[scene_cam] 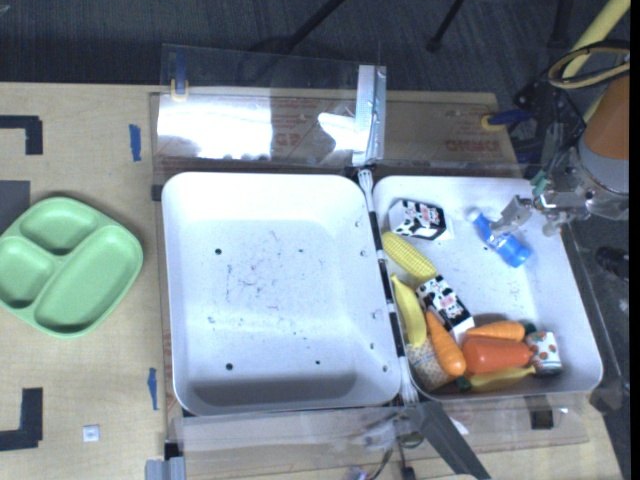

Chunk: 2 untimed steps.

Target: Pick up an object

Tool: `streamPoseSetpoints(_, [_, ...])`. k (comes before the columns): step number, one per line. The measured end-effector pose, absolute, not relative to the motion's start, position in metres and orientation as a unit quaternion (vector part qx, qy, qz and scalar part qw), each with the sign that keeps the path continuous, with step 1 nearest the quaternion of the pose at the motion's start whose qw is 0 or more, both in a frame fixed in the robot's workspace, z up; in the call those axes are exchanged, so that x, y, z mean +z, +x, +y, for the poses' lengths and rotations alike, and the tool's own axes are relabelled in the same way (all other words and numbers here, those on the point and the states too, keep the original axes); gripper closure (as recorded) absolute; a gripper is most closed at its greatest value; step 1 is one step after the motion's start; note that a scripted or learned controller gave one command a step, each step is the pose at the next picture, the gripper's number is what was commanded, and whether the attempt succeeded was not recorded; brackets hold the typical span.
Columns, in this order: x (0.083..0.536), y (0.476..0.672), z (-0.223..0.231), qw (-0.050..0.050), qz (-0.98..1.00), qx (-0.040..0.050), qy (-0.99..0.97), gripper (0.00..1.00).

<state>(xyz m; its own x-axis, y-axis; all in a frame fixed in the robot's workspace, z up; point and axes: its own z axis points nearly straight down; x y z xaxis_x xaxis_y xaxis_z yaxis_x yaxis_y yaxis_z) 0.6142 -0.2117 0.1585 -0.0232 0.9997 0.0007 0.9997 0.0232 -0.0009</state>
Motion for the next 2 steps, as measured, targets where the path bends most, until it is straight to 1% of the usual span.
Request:
streamPoseSetpoints(1, [0.159,0.614,-0.212,0.000,-0.715,-0.0001,-0.699,0.00])
streamPoseSetpoints(2, [0.088,0.657,-0.207,0.006,-0.722,-0.0070,-0.692,0.00])
